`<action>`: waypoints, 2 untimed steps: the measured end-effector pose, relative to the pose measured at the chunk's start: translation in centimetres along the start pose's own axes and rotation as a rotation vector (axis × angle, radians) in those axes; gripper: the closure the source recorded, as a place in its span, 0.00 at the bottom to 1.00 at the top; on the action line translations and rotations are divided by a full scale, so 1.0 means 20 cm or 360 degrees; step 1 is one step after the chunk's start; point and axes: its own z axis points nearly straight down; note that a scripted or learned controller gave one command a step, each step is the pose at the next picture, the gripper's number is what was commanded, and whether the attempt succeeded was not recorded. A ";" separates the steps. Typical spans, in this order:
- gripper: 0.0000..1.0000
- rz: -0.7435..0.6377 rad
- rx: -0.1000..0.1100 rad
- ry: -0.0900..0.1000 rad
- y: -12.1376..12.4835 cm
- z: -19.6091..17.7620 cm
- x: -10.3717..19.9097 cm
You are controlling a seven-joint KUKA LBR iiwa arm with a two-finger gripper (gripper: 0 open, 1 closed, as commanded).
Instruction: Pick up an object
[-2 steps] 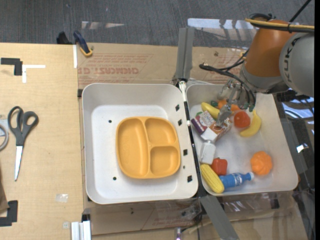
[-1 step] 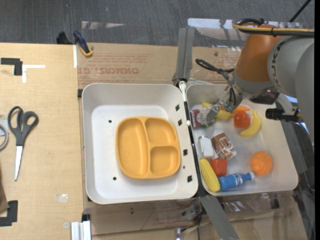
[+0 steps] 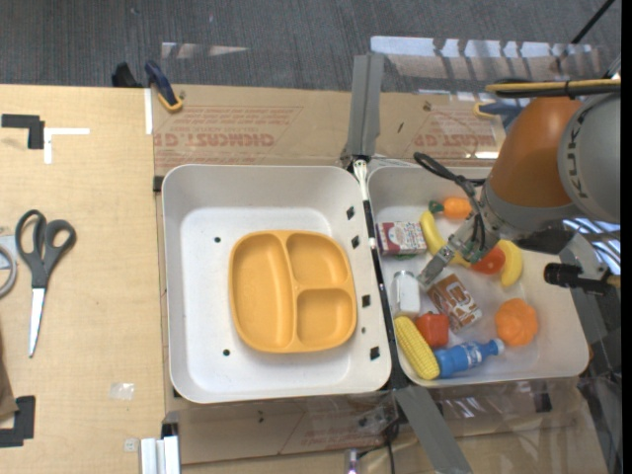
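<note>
In the right bin, claw amid banana, corn, bottle

At the right edge of the frame the arm is cut off, and we cannot make out how the gripper stands. It covers part of a red object and the yellow banana behind it. At the left edge, a grey ring on the table is cropped.

A single fixed camera looks down at a slant from above the bench, framing both white bins from moderate height.
</note>
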 end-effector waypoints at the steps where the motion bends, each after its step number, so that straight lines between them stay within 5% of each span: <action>1: 0.00 0.0046 0.0001 0.0003 -0.26 0.00 -0.03; 2: 0.00 0.0086 0.0002 0.0005 -0.44 0.00 0.31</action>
